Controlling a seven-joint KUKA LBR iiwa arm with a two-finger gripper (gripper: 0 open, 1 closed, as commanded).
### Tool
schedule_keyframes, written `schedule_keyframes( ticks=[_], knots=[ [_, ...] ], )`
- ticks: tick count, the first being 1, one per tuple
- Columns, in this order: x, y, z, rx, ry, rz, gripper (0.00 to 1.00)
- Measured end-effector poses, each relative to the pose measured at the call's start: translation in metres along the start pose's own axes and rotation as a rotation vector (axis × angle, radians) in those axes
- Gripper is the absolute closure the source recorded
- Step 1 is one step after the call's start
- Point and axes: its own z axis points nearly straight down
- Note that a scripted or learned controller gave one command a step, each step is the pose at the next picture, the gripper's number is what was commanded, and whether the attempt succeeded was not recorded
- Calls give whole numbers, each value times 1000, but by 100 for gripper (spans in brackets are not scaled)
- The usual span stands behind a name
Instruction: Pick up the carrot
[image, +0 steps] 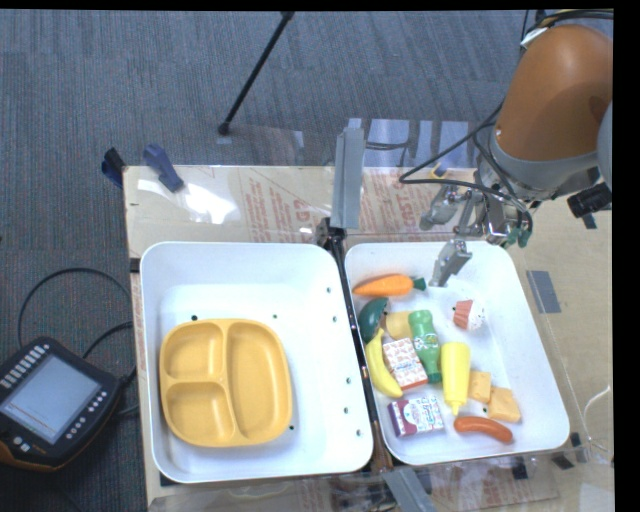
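Carrot (384, 286) at right bin's (535, 345) far-left corner, tool (450, 262) just right, apart, grip state unclear

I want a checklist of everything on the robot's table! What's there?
Surface: bench bearing two white bins side by side; a clear plastic sheet lies on it.
Job's things: carrot lying at the far left of the right bin, untouched.
Clutter: yellow divided plate in the left bin; banana, green bottle, yellow bottle, sausage, small boxes with the carrot.
Grippers: end effector above the right bin's far edge, right of the carrot, holding nothing.
Cables: black cables by the wrist.
Surroundings: control pendant on grey carpet, left.
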Motion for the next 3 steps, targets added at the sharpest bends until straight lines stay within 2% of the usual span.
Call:
schedule_keyframes(
  ticks=[1, 2, 3],
  knots=[
    [0, 0, 0, 0, 0, 1, 0],
    [11, 62, 95, -1, 12, -111, 0],
    [62, 63, 92, -1, 5, -96, 0]
  ],
)
